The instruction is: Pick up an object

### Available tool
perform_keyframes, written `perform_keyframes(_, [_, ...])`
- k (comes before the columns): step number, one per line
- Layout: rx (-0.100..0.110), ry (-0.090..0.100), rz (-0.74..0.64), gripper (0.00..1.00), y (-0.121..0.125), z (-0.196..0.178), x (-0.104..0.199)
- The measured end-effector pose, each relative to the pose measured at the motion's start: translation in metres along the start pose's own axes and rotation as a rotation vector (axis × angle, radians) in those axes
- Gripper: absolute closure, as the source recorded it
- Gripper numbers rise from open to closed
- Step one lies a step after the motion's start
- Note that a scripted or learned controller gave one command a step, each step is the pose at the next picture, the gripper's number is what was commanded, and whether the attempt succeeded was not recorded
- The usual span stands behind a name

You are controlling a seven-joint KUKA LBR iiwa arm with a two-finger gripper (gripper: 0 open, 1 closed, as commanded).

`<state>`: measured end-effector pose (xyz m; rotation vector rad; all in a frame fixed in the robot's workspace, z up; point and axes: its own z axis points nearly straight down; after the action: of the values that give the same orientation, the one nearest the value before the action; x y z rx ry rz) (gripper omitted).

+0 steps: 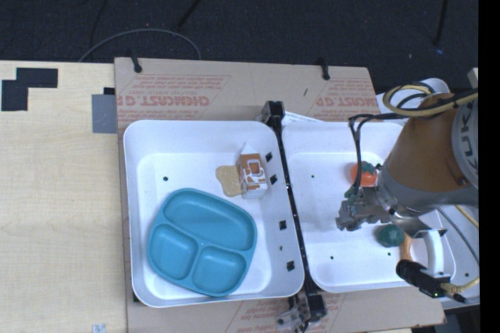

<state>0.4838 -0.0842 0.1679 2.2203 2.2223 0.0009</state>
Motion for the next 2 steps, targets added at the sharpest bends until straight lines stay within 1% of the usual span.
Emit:
perform_keyframes(1, [-0.002,0.0,-0.001,1.0,0.006,-0.06,0.004])
perform_keyframes(2, [-0.002,-0.001,0.0,1.0,0.006,-0.113,0.003])
